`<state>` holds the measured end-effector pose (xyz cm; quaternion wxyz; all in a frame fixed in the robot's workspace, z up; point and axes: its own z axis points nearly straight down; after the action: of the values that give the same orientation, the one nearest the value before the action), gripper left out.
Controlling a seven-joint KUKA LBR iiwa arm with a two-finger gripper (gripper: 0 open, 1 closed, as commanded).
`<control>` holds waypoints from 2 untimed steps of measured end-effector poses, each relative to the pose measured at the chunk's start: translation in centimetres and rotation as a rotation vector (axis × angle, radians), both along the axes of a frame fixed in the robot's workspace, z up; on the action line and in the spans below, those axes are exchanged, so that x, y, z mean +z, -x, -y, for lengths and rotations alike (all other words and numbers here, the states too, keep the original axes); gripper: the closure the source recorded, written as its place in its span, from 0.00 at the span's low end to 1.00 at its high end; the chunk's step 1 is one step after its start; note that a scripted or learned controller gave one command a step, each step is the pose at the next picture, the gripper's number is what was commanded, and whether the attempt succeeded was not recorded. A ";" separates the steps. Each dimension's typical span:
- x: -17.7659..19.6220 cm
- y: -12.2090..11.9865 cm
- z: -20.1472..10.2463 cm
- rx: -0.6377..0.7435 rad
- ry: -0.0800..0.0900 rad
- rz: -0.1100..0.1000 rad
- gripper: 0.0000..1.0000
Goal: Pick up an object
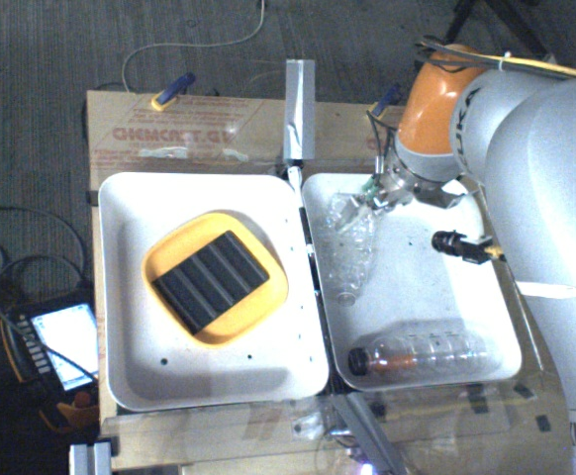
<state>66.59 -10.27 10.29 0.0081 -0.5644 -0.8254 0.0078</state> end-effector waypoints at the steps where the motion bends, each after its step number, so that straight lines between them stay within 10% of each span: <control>1: 8.7 -0.4 -5.4 0.148 0.014 0.032 1.00; 2: 11.8 -0.2 -7.3 -0.098 0.018 0.026 1.00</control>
<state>66.82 -3.01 22.08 -0.0072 -0.6045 -0.7966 0.0076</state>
